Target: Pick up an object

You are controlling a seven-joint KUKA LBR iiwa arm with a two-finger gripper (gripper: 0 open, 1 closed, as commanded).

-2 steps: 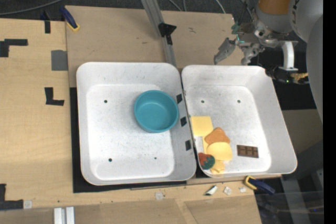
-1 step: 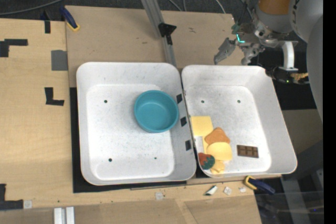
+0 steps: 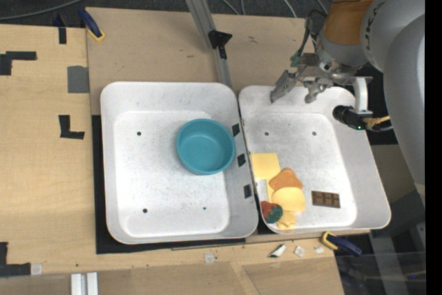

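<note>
The blue bowl (image 3: 204, 146) sits in the left bin (image 3: 138, 169). To its right, small food pieces (image 3: 283, 193) cluster at the right bin's (image 3: 359, 176) near-left corner. The gripper (image 3: 297, 90) hovers over that bin's far edge, fingers spread, holding nothing; the pile lies well nearer the camera than the gripper.

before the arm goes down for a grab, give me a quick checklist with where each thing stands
1. Gripper carries nothing: ok, fingers spread, nothing between them.
2. Gripper over a target: not ok, it hangs at the right bin's far edge, apart from the items.
3. Targets in view: ok, a pile of food pieces sits at the right bin's near left side, and a chocolate bar lies alone beside it.
4. Pile separable: cannot tell, its pieces overlap.
5. Blue bowl free standing: ok, alone in the left bin.
</note>
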